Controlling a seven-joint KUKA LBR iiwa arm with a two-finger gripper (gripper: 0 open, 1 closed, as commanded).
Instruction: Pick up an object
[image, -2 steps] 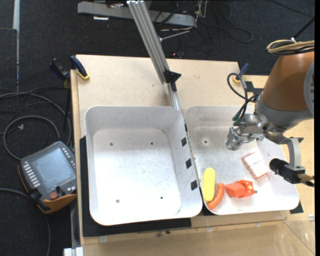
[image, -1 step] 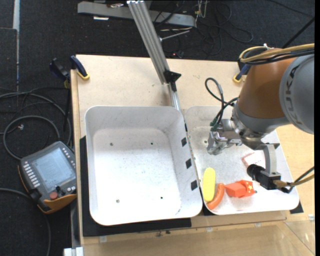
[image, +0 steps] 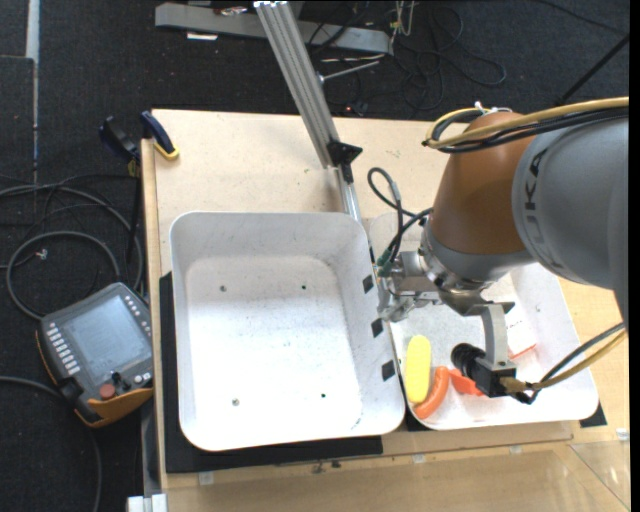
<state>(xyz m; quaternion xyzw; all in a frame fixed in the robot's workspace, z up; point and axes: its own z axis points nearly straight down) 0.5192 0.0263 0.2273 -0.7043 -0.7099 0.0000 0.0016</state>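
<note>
1. Two likely picks lie in the right bin (image: 565, 395), close to its near-left corner. They are a yellow piece (image: 417, 365) and an orange piece (image: 433, 392), side by side (a red-and-white item (image: 520, 342) sits toward the right edge).
2. The gripper (image: 398, 300) hangs by the bin's left edge. The yellow piece is just nearward of it, its long axis running far-to-near along that edge.
3. Whether the gripper is clenched or released cannot be told, and no object shows in it.
4. The next move probably needs a short shift toward the near edge, then a grip across the yellow piece's narrow width.
</note>
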